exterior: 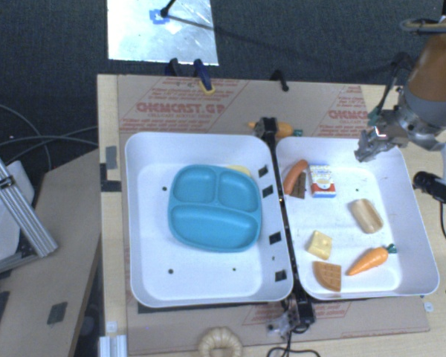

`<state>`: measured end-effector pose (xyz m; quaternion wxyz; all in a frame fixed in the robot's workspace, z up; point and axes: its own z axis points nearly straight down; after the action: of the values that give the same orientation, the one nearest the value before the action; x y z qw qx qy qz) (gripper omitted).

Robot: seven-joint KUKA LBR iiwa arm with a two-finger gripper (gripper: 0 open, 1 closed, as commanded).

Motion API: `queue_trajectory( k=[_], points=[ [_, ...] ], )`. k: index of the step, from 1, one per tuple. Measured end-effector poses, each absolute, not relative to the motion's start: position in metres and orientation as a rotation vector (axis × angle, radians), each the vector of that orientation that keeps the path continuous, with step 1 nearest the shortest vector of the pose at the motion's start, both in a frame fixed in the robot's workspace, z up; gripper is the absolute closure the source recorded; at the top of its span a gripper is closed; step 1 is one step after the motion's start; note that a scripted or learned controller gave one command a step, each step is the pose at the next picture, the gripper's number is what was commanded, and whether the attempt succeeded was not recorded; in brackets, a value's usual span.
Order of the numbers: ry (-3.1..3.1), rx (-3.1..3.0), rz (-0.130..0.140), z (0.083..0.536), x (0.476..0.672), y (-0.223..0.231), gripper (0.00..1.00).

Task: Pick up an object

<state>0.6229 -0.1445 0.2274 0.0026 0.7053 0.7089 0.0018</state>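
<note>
Gripper [368, 149] poised over the right bin's [418, 222] upper right corner, holding nothing visible; finger state cannot be told. Nearest, to its left: small carton [323, 180], sausage [293, 175]. Below: bread roll [366, 216], cheese [320, 244], carrot [370, 259], waffle [328, 275].

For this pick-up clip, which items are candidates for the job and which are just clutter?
Candidates, right bin, near the gripper:
carrot
hot dog
small carton
bread roll
cheese wedge
waffle piece

Lying about:
blue divided plate, left bin
foil sheet
blue clamp
ring-shaped toy
</note>
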Motion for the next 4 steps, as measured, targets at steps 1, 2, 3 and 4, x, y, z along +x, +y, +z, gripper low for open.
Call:
queue_trajectory(
  k=[1,2,3,4],
  points=[
    [2.231,2.211,0.004,0.237,0.606,-0.098,1.00],
    [2.233,2.211,0.004,0.240,0.582,-0.043,1.00],
    [2.234,2.213,0.001,0.217,0.564,0.009,1.00],
    [2.228,2.214,0.004,0.234,0.555,0.010,1.00]
  ],
)
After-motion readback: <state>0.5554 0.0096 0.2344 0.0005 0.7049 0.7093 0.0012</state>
